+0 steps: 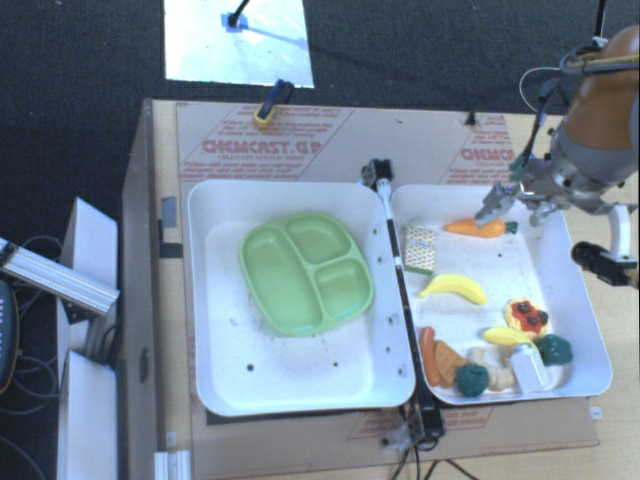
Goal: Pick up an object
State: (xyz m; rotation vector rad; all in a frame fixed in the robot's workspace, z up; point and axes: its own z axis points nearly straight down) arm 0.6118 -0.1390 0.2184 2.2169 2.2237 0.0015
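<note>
The right bin (585,313) holds several toy foods. An orange carrot (476,228) with a green tip lies at its far edge. A yellow banana (455,288) lies near the middle, and a green-and-white checkered piece (420,249) sits by the divider. My gripper (512,208) hangs just above the carrot's right half, close to it or touching it. Nothing is lifted off the bin floor.
The left bin (230,368) holds a green divided plate (305,273). At the right bin's near end are a round yellow-and-red piece (527,316), two green broccoli pieces (555,348) (472,378), a reddish sausage (428,351) and a white bottle (528,368). The arm (600,118) enters from the upper right.
</note>
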